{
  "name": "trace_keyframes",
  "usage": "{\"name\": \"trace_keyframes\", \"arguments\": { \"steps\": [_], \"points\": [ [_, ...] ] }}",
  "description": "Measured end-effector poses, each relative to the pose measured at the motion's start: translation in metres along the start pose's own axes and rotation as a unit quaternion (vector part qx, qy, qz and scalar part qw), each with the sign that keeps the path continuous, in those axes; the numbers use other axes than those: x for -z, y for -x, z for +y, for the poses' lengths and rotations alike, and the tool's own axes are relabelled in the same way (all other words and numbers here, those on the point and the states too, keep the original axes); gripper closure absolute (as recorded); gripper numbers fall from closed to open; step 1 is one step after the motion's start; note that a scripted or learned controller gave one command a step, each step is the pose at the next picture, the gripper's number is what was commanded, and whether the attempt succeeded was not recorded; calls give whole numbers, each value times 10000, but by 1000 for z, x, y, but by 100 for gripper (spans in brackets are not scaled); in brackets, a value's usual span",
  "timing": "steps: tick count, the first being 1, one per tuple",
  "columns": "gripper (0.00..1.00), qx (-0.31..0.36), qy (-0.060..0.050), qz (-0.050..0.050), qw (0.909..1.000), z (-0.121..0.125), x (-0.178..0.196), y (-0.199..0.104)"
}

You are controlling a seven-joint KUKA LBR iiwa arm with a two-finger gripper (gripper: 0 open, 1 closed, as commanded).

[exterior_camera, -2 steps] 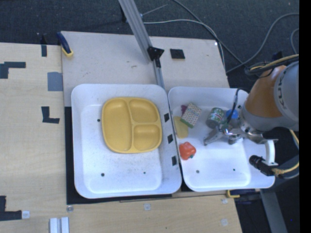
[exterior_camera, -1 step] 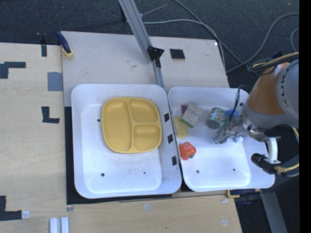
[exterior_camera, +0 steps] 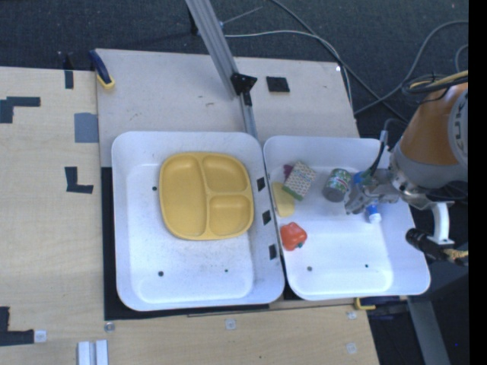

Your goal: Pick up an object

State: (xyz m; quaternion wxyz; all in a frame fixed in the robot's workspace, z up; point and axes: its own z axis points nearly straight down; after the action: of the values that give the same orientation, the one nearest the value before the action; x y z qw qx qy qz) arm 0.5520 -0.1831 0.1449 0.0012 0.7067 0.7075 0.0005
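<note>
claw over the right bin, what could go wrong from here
1. The claw sits right beside the small grey metal can; a slightly off descent would likely tip or roll it rather than grip it.
2. The checkered packet, pale yellow block and red rounded toy lie clustered near the right white bin's left wall, so a sweep could push them together and crowd any grasp.
</note>
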Motion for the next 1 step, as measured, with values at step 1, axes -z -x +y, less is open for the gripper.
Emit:
{"name": "trace_keyframes", "arguments": {
  "steps": [1],
  "points": [
    [100, -1, 0, -1, 10000, -7, 58, 4]
  ]
}}
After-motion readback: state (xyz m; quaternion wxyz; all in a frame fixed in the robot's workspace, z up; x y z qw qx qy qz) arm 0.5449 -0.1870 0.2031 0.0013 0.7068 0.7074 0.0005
